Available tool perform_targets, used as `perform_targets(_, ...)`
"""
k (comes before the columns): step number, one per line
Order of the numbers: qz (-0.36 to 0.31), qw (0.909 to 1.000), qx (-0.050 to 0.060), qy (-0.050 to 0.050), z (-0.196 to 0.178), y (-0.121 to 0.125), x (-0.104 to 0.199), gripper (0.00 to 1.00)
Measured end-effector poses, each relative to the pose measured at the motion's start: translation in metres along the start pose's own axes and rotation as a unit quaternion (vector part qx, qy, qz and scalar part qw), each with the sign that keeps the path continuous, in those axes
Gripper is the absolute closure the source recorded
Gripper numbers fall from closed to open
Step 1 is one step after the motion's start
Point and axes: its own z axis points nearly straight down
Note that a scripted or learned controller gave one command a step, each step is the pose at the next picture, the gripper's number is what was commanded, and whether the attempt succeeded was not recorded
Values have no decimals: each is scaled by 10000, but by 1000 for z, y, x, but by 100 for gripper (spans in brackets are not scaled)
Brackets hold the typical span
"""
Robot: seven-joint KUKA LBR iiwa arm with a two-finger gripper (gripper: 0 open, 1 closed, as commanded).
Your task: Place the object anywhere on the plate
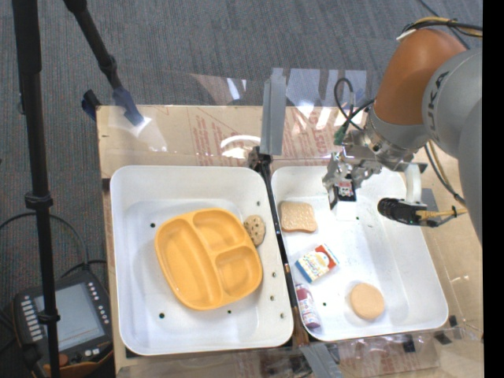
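Camera view, glossy three-section yellow plate (209, 257) mid left bin, speckled round cookie (254, 228) touching its rim, hand (343, 187) above right bin's far edge, opening unclear

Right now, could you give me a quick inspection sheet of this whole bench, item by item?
Surface: two white bins side by side, left bin and right bin.
Job's things: yellow divided plate in the left bin; cookie beside the plate's edge, not on it.
Clutter: right bin holds toast slice, small packet, round tan patty, small bottle.
Grippers: gripper over the right bin's far side, nothing seen in it.
Cables: black cables at the wrist.
Surroundings: grey floor, black stand, handheld screen.
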Motion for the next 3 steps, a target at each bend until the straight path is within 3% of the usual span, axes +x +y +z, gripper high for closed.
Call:
perform_targets(2,-1117,9937,10,-1,14,-83,158,100)
perform_targets(3,-1109,9938,8,0,14,-82,157,0)
